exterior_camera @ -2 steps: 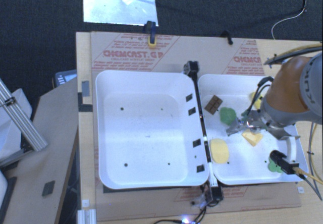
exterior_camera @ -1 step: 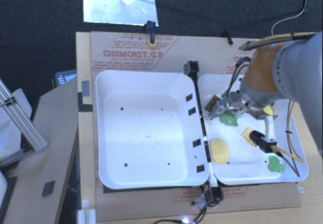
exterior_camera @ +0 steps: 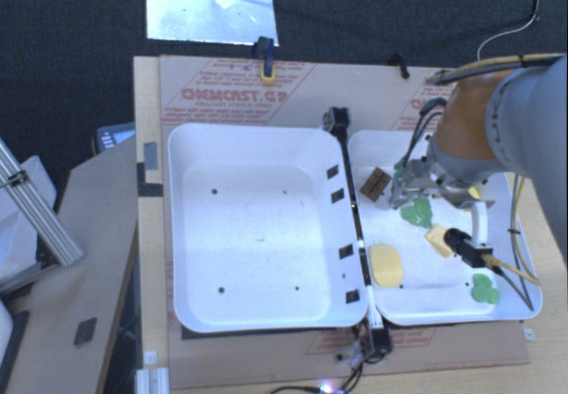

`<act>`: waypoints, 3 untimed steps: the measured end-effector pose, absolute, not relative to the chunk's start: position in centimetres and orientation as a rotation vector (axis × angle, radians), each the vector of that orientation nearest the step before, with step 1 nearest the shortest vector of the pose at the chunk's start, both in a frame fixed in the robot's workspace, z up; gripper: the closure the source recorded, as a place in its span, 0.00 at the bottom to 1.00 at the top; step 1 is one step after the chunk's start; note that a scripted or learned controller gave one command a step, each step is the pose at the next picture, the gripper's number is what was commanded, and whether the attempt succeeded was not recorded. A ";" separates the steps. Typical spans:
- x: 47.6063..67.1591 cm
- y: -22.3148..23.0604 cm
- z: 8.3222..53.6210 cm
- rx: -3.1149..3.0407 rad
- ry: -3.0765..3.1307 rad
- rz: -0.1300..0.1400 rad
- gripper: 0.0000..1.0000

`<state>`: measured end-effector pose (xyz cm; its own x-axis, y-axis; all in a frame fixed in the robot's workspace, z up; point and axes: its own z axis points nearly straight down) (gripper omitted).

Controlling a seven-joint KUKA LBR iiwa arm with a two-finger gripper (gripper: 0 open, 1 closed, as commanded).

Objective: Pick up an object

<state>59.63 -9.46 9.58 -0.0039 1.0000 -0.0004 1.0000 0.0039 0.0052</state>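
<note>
I see my hand (exterior_camera: 410, 190) low in the right bin (exterior_camera: 426, 308), just above a green piece (exterior_camera: 417, 211); I cannot tell its grip. A brown block (exterior_camera: 375, 183) lies left of it.

We see a wooden bench (exterior_camera: 149, 232) overlaid by a brown sheet (exterior_camera: 232, 92) printed with red lettering. On this sheet rest two shallow white bins side by side and touching: the left bin (exterior_camera: 182, 232) and the right bin (exterior_camera: 417, 303). A blue-and-yellow clamp (exterior_camera: 265, 61) grips the sheet's far edge.
</note>
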 end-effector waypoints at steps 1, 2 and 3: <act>54.3 -8.2 19.1 2.217 2.220 0.007 1.00; 52.5 -7.5 41.0 2.203 2.216 0.022 1.00; 56.9 -8.1 43.6 2.209 2.222 0.007 1.00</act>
